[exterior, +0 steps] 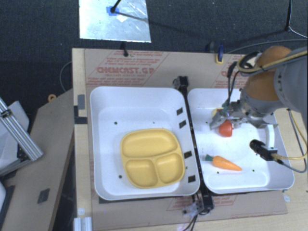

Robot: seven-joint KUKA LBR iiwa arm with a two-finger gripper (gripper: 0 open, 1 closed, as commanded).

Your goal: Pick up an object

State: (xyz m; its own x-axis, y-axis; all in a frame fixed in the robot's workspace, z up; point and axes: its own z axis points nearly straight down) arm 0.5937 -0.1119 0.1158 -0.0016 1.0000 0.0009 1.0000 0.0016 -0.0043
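Note:
A small red object [225, 129] lies in the right bin [240, 183], near its middle. My gripper [224, 118] is low over that bin, right at the red object's upper edge and partly covering it. I cannot tell whether it touches the object. An orange carrot [226, 163] with a green top lies toward the bin's front, apart from the gripper. The grey arm with its orange band [269, 73] reaches in from the right.
In the left bin [108, 129] sits a yellow divided plate [152, 157]. A black divider strip [185, 124] runs between the bins. A black cable and connector [262, 149] hang off the arm above the right bin's right side.

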